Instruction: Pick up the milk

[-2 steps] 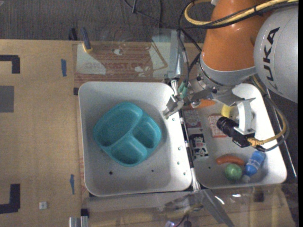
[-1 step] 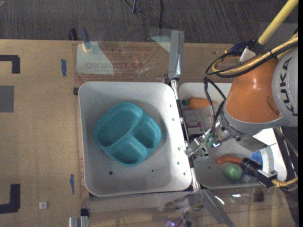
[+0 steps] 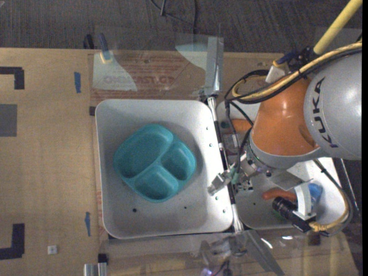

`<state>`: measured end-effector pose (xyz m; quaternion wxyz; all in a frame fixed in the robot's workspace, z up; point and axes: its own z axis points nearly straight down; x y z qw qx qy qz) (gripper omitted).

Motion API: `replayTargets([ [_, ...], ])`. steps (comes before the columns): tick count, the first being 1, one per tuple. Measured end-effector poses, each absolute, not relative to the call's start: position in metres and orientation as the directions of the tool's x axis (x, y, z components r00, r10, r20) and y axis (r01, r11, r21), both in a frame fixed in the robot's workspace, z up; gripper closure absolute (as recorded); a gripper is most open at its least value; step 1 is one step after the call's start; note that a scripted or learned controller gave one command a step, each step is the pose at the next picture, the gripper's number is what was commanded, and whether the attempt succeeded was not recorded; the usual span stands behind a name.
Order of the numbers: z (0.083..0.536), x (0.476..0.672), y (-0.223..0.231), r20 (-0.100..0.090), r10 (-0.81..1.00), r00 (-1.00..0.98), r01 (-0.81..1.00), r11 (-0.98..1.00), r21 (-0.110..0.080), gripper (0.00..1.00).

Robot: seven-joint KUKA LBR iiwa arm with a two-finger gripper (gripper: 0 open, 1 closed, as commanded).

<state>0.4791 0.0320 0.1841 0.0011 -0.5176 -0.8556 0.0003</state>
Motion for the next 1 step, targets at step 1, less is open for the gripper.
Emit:
replayTargets([
  [1, 0.1842, 0.4804, -0.0293, -0.001, 0.942, -0.336, 0.942, 0.336, 0.0, 0.0],
])
